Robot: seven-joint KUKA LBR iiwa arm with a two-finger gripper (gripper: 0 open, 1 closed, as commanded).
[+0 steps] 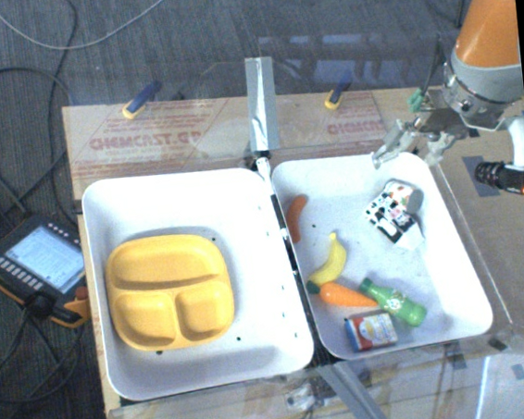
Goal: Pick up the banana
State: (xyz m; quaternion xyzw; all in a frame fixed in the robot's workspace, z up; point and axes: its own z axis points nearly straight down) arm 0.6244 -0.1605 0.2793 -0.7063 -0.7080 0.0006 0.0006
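Observation:
The yellow banana [331, 260] lies curved in the right bin [463, 257], near its left wall and about mid-depth. Its lower end nearly touches an orange carrot [348, 294]. My gripper [411, 149] hangs over the bin's far right corner, well up and to the right of the banana. Its fingers [385, 154] are spread apart with nothing between them, so it is open.
Also in the right bin are a red-orange sausage-shaped piece [295, 217], a black-and-white box [394, 210], a green bottle [394, 300] and a small can [370, 330]. The left bin [103, 202] holds a yellow compartment tray [170, 290]. A handheld pendant [35, 265] lies off the bench to the left.

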